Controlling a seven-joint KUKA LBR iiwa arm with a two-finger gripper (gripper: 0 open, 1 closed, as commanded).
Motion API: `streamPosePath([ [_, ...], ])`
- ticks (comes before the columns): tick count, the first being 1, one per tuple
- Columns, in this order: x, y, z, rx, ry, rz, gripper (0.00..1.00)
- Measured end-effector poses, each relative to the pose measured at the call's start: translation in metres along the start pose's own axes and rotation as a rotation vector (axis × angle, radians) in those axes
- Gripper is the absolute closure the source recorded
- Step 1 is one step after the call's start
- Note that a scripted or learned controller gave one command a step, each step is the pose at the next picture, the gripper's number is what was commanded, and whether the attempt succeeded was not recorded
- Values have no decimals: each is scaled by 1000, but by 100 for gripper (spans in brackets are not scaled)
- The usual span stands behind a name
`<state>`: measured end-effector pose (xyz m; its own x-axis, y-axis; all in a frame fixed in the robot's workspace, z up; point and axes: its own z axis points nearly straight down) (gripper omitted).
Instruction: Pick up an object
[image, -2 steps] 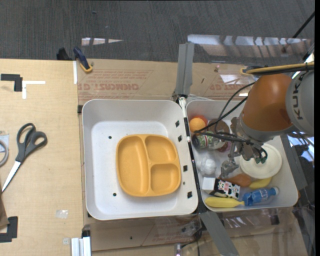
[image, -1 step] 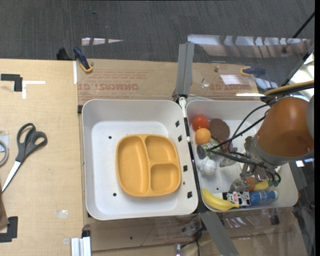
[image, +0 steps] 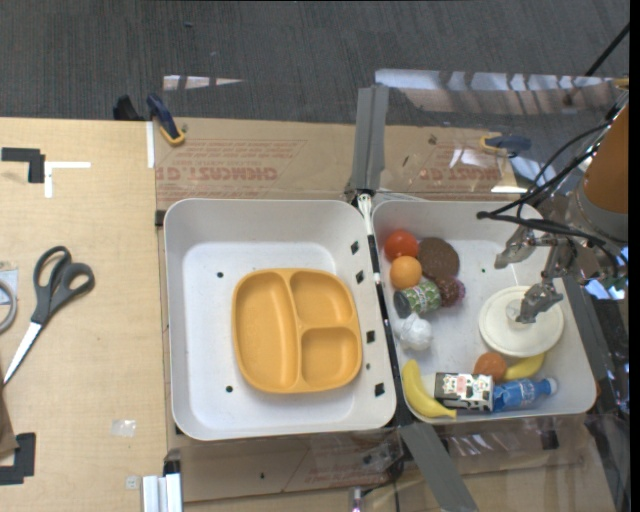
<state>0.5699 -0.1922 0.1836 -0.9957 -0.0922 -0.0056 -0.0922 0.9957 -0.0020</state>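
Under the gripper (image: 536, 300), its finger spread unclear, sits a white cup (image: 518, 322)

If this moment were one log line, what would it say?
gripper over white round dish | right bin | nothing seen held | yellow tray in left bin

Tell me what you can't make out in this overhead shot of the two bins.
- Tool: its tips sit over the white disc, too small to tell if they touch or grip it.
- Orange ball: partly hidden behind the disc and a banana piece.
- Small box: its print is too small to read.
- Arm: cut off by the right edge.
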Motion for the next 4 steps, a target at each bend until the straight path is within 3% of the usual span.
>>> streamPosePath([
  [1,66,40,87,3,-13,-27,0],
  [2,-48,75,89,0,-2,255,0],
  [3,-12,3,-85,0,0,302,0],
  [4,-42,66,19,0,5,638,0],
])
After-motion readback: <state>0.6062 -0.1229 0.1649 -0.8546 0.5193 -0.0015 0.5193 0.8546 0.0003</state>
